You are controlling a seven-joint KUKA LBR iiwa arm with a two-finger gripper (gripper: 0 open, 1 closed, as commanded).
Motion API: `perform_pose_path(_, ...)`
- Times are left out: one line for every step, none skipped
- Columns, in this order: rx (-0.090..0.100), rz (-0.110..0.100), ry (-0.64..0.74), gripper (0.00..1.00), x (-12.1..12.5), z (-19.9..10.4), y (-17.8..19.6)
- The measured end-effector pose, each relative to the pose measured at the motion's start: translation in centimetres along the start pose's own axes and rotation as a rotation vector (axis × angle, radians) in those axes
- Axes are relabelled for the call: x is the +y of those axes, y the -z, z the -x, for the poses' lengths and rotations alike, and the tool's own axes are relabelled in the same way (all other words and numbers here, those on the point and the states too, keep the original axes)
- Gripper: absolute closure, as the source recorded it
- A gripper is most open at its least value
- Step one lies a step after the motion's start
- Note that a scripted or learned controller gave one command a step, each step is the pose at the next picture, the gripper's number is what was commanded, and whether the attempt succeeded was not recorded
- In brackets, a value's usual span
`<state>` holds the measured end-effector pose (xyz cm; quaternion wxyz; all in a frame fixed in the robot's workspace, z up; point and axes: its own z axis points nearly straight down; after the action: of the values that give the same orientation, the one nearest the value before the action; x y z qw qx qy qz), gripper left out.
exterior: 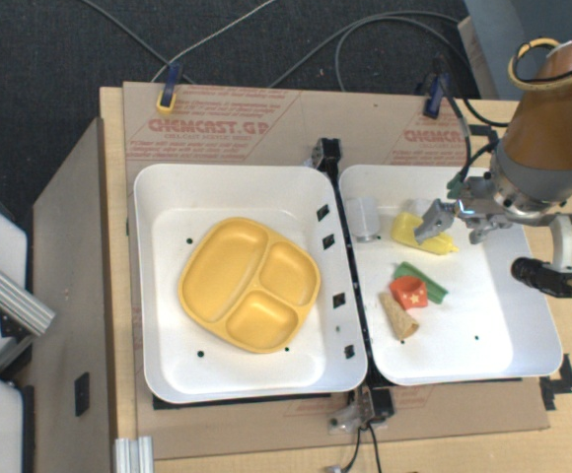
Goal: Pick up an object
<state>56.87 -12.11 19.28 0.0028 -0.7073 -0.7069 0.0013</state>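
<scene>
Right now claw (434, 227) sits low in right bin (523, 358), at 12 o'clock of it, touching yellow object (409, 231); grip state: cannot tell. Risk: yellow piece sliding off toward grey block (365, 218), since contact looks edge-on.

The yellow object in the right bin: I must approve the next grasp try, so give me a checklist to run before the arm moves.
1. Gripper over the yellow object: ok.
2. Object between the fingers: cannot tell.
3. Fingers open or shut: cannot tell.
4. Red piece and green piece apart from the target: ok.
5. Grey object beside the target, apart from it: ok.
6. Yellow divided plate in the left bin, out of the way: ok.
</scene>
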Motion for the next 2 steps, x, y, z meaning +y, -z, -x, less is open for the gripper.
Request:
perform_pose_path(0.0,0.001,0.0,0.0,0.2,0.2,-4.2)
perform_pose_path(0.0,0.0,0.0,0.0,-0.4,0.2,-8.6)
